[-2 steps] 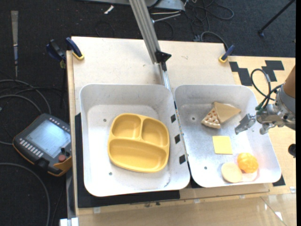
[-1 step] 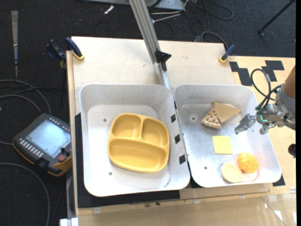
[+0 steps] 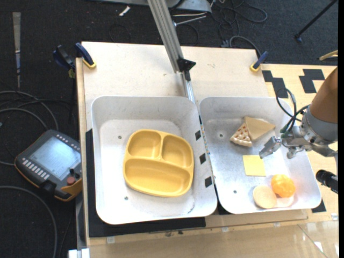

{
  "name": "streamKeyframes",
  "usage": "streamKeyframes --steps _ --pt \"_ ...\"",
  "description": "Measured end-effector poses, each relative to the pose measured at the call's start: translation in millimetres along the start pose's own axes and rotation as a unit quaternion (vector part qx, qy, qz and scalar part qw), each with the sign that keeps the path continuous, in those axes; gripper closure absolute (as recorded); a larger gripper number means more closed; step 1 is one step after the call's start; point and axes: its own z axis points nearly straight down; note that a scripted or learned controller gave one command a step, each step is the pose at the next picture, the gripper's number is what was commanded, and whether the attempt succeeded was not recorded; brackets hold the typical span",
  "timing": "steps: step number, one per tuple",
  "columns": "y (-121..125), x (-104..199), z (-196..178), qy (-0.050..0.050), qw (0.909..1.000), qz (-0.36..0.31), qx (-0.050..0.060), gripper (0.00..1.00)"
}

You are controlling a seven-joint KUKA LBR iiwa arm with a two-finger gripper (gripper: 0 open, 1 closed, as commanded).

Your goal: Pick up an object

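The right bin [image 3: 226, 117] holds several toy foods. A tan pie slice [image 3: 251, 130] lies at its back. A flat yellow square [image 3: 253, 165] sits mid-bin, with an orange ball [image 3: 282, 186] and a pale round disc [image 3: 265, 197] near the front. My gripper [image 3: 280, 150] reaches in from the right and hovers between the pie slice and the orange ball, just right of the yellow square. Its fingers [image 3: 269, 148] are spread apart, open, with nothing between them.
The left bin [image 3: 107, 117] holds a yellow divided plate [image 3: 159, 162]. A metal rail [image 3: 167, 28] slants down to the divide between the bins. Clamps sit at the bench's back corners, and a teach pendant [image 3: 51, 163] lies on the floor to the left.
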Motion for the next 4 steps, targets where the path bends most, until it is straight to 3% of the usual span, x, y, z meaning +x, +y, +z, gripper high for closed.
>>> streamKeyframes --steps 1,2,3,4 --pt "1.0 -7.3 60.1 0.0 1.0 0.001 0.001 0.0" --pt "2.2 -7.3 64.2 -0.001 1.0 0.0 -0.003 0.0" --pt "2.8 -7.2 53.7 -0.001 1.0 0.0 -0.004 1.0" --pt "3.0 -6.2 11.2 -0.002 1.0 -0.001 -0.005 1.0"
